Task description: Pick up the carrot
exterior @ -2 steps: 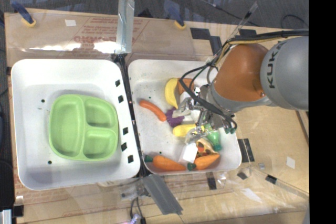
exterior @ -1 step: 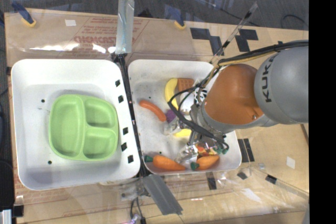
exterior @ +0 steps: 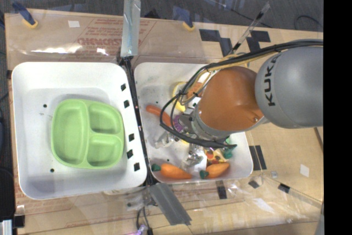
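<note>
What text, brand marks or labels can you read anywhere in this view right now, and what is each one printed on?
"KUK", the visible start of a brand name, in dark letters on the grey arm housing, running vertically.
Faint reddish print on the clear plastic sheet behind the left bin: too blurred to read.
Small white labels on the bench: too small to read.
No text on the green tray or the carrot.

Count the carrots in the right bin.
3 in sight: one at the front edge, one to its right, one partly behind the cables at mid-left. The arm may hide more.
</note>
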`<action>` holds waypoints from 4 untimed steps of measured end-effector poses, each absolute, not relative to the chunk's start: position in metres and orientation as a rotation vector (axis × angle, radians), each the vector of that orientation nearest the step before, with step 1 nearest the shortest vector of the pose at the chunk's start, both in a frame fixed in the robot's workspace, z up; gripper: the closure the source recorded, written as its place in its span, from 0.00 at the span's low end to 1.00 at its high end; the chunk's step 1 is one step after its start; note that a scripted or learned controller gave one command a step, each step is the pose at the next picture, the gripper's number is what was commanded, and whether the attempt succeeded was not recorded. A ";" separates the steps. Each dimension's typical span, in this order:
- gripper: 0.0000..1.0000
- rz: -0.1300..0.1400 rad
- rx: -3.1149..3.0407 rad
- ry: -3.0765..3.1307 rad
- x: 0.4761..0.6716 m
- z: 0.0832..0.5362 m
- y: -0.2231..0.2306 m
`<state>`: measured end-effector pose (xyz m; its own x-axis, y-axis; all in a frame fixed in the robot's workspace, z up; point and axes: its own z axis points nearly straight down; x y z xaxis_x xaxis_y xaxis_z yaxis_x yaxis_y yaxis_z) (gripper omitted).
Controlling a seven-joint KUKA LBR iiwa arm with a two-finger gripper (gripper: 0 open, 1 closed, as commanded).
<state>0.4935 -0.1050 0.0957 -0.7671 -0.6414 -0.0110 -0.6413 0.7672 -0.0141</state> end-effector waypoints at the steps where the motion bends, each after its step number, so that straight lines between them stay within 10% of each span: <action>1: 1.00 -0.011 -1.079 2.937 0.494 0.105 -0.102; 2: 1.00 -0.013 -1.303 2.850 0.544 0.228 -0.151; 4: 1.00 -0.003 -1.530 2.741 0.504 0.304 -0.210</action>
